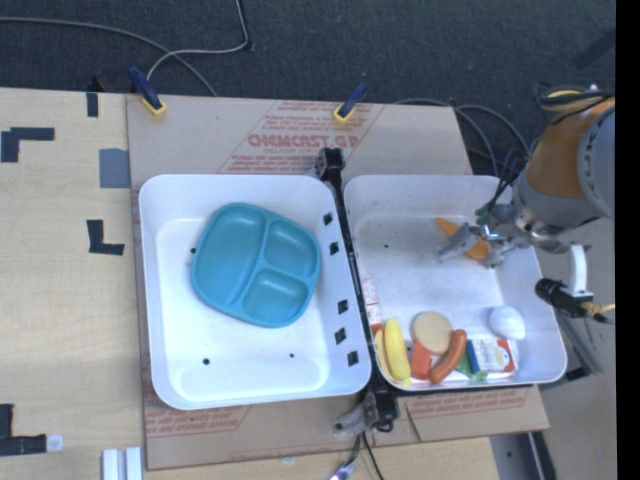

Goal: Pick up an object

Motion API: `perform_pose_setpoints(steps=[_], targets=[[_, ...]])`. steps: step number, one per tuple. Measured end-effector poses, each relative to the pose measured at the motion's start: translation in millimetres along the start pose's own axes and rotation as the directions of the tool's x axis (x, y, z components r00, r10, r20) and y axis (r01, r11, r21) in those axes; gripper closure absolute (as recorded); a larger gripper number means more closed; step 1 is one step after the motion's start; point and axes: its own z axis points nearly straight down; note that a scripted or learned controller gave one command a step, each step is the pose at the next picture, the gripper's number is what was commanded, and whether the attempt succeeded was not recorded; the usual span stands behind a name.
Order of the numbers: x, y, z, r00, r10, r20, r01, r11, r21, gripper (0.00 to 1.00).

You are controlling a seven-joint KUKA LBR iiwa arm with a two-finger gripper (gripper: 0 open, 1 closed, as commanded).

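**Tool down at the orange piece, nothing lifted yet**

On the desk [260,138] I see the left bin [165,268] with a blue tray [255,264], and the right bin [420,193] with toy food along its near edge. My tool [470,242] sits low over a small orange piece [447,227]. I cannot tell how it stands or whether it grips; I judge the lift still ahead

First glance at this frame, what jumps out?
The blue divided plate dominates, lying alone in the left bin. In the right bin, the gripper sits low by an orange piece near the far right, while toy foods, including a banana and a sausage, crowd the near edge.
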Motion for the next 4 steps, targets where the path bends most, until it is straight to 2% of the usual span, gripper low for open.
perform_pose_setpoints(steps=[1, 2, 4], targets=[[35.9, 67.7, 28.3, 1.0, 0.0, -0.001, 0.0, 1.0, 0.002, 0.0], [56.7, 70.0, 29.1, 1.0, 0.002, 0.002, -0.002, 1.0, 0.008, 0.0], [58.1, 70.0, 29.1, 1.0, 0.003, 0.004, -0.003, 1.0, 0.008, 0.0]])
